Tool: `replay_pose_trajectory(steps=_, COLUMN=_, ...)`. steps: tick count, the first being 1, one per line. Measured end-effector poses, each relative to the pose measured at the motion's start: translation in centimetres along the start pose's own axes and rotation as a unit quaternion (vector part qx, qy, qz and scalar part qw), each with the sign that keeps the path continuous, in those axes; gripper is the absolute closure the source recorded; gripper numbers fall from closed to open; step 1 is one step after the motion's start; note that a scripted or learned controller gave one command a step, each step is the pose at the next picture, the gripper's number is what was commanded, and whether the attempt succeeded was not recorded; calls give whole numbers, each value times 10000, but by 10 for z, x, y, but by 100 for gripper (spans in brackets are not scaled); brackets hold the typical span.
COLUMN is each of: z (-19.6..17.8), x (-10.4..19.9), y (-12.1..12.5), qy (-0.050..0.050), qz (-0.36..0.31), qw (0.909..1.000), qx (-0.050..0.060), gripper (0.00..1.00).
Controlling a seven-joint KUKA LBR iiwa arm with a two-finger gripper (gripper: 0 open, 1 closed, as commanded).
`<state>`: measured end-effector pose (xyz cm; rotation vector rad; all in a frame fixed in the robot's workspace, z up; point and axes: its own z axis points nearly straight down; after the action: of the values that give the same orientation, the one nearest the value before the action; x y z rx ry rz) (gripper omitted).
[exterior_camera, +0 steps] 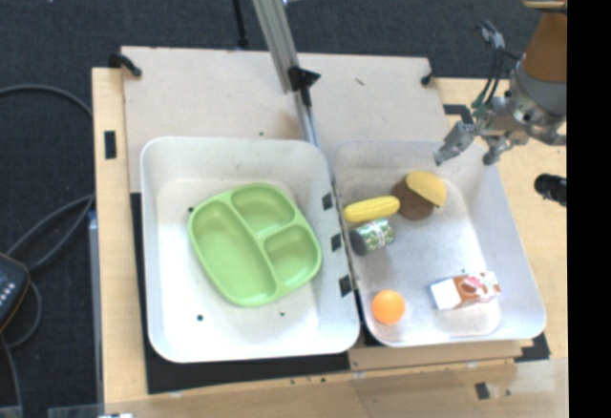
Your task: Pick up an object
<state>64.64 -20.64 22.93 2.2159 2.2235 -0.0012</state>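
The right bin (pixel 496 225) holds a yellow banana-like piece (pixel 371 209), a brown and yellow round item (pixel 421 194), a small green can (pixel 373 236), an orange ball (pixel 388 307) and a white and red carton (pixel 465 291). My gripper (pixel 471 147) hangs over the bin's far right corner, above and to the right of the brown and yellow item. Its two fingers (pixel 452 147) stand spread, with nothing between them. The grey arm with its orange band (pixel 546 49) comes in from the right.
The left bin (pixel 162 168) carries a green divided plate (pixel 254 241). A metal post (pixel 272 10) slants up from between the bins at the back. Cables (pixel 38 216) lie on the dark floor to the left.
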Motion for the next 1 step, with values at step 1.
replay_pose_trajectory(steps=1, z=0, x=0, y=0, qy=-4, qz=-6, qw=10000, qx=3, gripper=0)
